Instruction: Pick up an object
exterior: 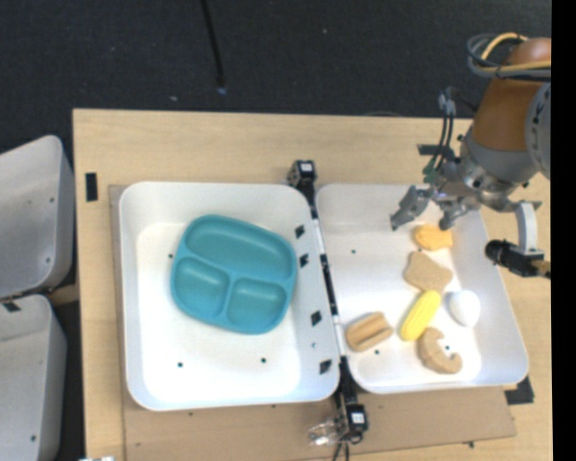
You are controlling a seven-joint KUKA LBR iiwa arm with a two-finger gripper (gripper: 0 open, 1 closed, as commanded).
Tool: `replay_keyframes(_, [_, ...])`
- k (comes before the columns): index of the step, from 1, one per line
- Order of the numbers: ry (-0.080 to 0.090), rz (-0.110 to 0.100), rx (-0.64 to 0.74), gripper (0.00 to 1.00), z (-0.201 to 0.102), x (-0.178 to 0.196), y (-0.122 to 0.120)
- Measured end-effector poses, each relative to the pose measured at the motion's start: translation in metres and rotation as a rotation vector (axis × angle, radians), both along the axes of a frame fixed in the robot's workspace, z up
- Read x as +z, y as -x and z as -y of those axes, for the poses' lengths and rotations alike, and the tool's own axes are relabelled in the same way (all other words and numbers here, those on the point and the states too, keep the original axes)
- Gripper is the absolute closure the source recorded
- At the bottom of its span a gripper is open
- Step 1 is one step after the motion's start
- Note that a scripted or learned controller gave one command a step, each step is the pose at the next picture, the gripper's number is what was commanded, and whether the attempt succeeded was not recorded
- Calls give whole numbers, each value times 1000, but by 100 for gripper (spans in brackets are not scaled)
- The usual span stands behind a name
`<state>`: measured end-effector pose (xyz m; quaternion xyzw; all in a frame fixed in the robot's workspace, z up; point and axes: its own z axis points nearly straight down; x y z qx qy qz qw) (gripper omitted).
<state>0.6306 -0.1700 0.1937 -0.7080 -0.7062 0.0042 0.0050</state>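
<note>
My gripper (425,215) hangs over the back of the right bin (365,221), its two fingers spread open with nothing between them. Just below its right finger lies a small orange piece (434,238). Toward the front of it sit a tan bread slice (428,273), a yellow corn cob (420,315), a white egg (463,307), a brown hot-dog bun (369,331) and a curled brown pastry (440,351).
The left bin (149,373) holds a teal divided plate (234,274). A ridge with black clips (319,262) separates the two bins. The arm's grey and orange wrist (504,133) stands over the right bin's back right corner.
</note>
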Motion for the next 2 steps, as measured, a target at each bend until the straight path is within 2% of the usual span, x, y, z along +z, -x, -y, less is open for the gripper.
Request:
replay_keyframes(1, [1,14,2,0,-1,10,-3])
replay_keyframes(2, [3,12,2,0,-5,-35,2])
